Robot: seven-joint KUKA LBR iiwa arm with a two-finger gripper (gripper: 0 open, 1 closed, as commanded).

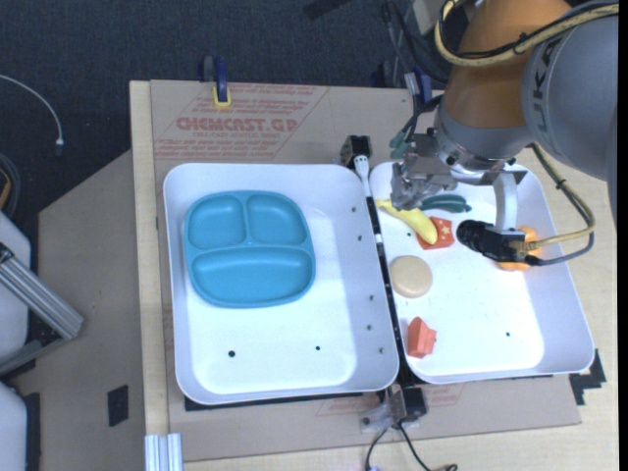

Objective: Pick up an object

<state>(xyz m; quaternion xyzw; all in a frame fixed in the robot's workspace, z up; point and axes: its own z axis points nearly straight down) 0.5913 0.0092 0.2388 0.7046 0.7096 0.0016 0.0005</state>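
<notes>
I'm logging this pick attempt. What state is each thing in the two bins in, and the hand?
hand: low over the right bin's far end, above the banana
banana: lying flat, partly under the hand
tan round piece: flat, untouched
red piece: loose near the front
blue divided plate: flat in the left bin

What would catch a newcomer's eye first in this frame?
The big blue divided plate lying in the left bin stands out most. Next comes the arm's orange band at upper right, with the gripper low over the right bin, just above a yellow banana among small toys.
</notes>
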